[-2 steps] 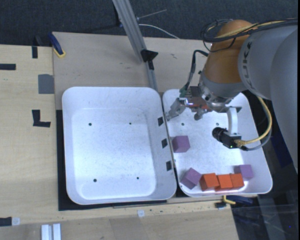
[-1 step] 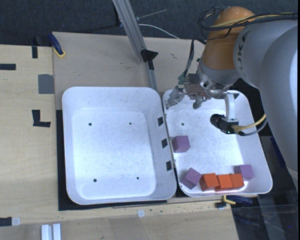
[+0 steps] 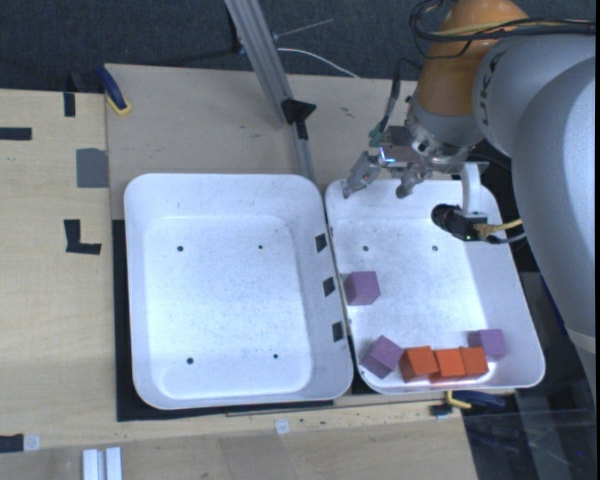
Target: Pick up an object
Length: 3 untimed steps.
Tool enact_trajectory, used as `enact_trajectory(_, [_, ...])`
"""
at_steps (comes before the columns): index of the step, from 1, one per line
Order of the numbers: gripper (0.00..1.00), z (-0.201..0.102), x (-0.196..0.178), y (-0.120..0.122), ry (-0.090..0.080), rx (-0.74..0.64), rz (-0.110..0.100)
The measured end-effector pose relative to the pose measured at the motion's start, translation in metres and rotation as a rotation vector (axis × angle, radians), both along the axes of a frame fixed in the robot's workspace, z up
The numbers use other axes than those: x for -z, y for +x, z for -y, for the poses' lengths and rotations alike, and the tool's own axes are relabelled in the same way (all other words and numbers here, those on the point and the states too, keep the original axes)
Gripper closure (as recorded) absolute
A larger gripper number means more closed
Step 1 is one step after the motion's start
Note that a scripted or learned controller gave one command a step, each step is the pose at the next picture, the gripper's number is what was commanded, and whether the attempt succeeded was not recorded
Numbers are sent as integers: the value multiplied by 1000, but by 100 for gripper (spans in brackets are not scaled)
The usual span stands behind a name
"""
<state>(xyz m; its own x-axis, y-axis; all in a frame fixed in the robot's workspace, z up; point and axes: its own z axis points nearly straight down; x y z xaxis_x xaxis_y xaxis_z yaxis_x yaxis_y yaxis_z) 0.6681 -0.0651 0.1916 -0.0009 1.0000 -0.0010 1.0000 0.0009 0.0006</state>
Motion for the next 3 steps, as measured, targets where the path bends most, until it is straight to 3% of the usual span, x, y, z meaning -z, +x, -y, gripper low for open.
enact_trajectory(1, [0, -34, 0, -87, 2, -1, -8])
enact_trajectory(2, [100, -32, -10, -84, 2, -2, -4])
enact_trajectory(3, [0, -32, -9, -84, 2, -2, -4])
